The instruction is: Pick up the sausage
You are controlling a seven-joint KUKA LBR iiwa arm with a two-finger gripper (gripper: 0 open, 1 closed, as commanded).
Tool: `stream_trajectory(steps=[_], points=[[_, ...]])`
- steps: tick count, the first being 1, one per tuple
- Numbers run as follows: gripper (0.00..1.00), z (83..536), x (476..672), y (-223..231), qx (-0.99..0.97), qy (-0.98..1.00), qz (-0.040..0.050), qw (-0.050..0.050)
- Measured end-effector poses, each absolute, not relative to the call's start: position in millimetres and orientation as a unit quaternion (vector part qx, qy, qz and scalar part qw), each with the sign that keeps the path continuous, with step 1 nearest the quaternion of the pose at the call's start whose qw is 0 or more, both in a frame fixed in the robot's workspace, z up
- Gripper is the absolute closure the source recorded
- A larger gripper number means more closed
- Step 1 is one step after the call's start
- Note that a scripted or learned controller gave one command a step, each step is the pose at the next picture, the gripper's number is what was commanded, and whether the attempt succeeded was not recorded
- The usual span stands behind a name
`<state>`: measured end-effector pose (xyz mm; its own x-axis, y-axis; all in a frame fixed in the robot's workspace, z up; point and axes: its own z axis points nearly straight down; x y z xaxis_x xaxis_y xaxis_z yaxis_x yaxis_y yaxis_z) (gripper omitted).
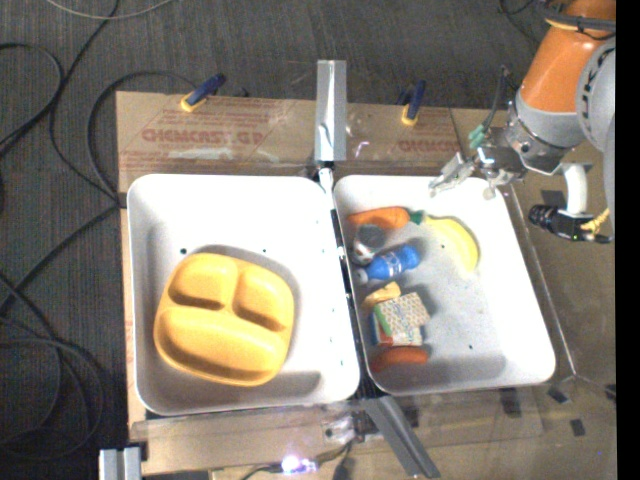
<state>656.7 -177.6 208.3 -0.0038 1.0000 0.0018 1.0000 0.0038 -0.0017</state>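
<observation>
The grey arm with its orange band (566, 63) occupies the upper right corner of the frame, sloping down and to the left toward the centre. The orange section sits highest, near the top edge; below it the grey wrist narrows. At the arm's end, the two-finger metal tool (462, 171) lies right of centre in the upper half of the frame, pointing leftward and slightly down. Its thin fingers appear spread a little apart, with nothing between them. A thin cable runs along the wrist.
</observation>
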Motion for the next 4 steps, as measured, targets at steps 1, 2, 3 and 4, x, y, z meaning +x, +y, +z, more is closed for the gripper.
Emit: stream_trajectory(steps=[1, 2, 3, 4], points=[[0.0, 102, 601.0, -146, -0.707, -0.707, 0.0011, 0.002], [0.0, 184, 668.2, -79, -0.755, -0.655, 0.0018, 0.0], [0.0, 183, 588.8, -58, -0.75, -0.661, 0.0022, 0.0], [0.0, 182, 511.8, -46, -0.77, -0.638, 0.0021, 0.002]])
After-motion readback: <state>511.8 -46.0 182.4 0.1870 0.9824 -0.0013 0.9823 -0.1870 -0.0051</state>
